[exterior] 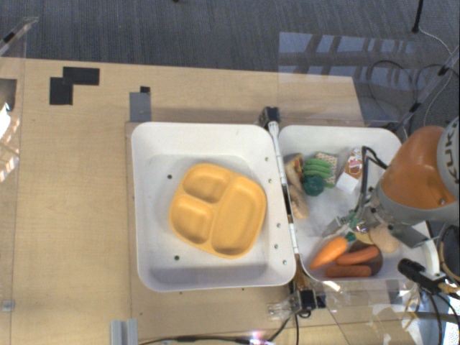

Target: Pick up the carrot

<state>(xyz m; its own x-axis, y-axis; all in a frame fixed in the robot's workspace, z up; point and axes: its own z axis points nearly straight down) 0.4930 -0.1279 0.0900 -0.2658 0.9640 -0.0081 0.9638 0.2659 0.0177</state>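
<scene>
The carrot is orange with a small green top and lies tilted near the front edge of the right bin. Its green end points up and to the right, toward the gripper. My gripper hangs low in the right bin, just above and behind that green end. The grey wrist with its orange band covers the bin's right side. Nothing shows as held.
Beside the carrot on its right lie a reddish sausage and a brown piece. Green toy vegetables, a bread-like piece and small packets lie at the back of the right bin. The left bin holds a yellow divided plate.
</scene>
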